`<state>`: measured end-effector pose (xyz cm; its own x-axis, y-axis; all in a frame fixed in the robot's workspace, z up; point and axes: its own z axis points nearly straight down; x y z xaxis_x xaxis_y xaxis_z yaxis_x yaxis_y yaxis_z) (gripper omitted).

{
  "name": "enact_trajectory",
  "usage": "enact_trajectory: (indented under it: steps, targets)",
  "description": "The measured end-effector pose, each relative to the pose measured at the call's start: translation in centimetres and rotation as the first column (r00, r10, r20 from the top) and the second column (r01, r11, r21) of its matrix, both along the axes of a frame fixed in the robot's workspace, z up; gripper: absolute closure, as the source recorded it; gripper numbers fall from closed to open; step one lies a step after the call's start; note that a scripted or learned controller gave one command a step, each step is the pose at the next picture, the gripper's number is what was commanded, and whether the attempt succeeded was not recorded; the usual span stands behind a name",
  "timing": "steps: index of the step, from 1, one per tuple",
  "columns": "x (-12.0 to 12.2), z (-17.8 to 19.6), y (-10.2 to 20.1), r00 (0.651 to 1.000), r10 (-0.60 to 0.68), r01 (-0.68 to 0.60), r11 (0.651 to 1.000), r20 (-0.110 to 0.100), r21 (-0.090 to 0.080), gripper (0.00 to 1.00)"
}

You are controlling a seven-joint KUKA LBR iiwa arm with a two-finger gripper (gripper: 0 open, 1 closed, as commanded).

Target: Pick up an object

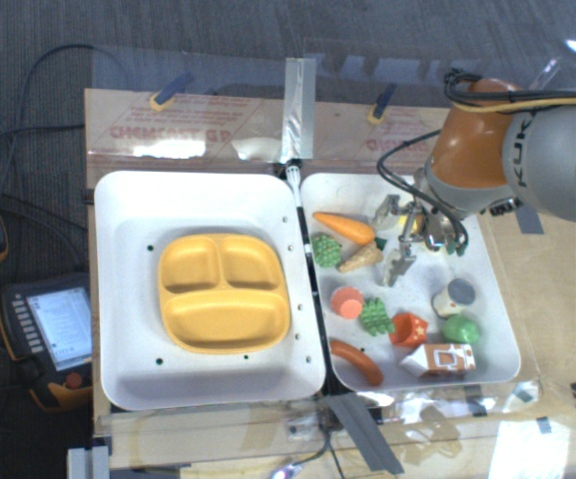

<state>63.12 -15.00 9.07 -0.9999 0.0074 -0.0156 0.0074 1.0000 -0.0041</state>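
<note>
We count two white bins side by side. The left bin (pixel 118 267) has just one thing in it: a yellow tray (pixel 225 290) with three compartments, sitting roughly in the middle.

The right bin (pixel 502 337) is where all the pickable stuff is. We make out one carrot (pixel 344 227) near the top left, one pale corn-like piece (pixel 359 257) just below it touching a small green piece (pixel 325 249), one pink round piece (pixel 346 302), one green broccoli-ish clump (pixel 374 316), one red pepper-like item (pixel 409 328), one sausage (pixel 355 360) along the bottom edge, one little carton (pixel 440 359), one green ball (pixel 464 330) and one grey-and-white mushroom-like thing (pixel 455 295).

The gripper (pixel 403 250) hangs over the upper middle of the right bin, just right of the carrot and the corn piece. Its fingers look spread apart and we can't see anything between them, so nothing is being held. The arm's orange band (pixel 470 148) sits above it, toward the top right.
</note>
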Motion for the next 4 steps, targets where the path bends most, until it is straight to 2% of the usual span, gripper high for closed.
enact_trajectory:
  steps: [1,2,3,4]
  targets:
    - [2.5,0.0,5.1,0.993,-0.122,0.122,0.993,-0.001,0.004,0.0]
    - [-2.6,0.0,-5.3,1.0,0.014,-0.014,1.0,-0.002,-0.002,0.0]
    - [0.7,0.0,-1.2,0.994,0.108,-0.108,0.994,-0.001,-0.002,0.0]
    - [0.9,1.2,-1.2,0.994,0.109,-0.109,0.994,0.005,-0.005,1.0]
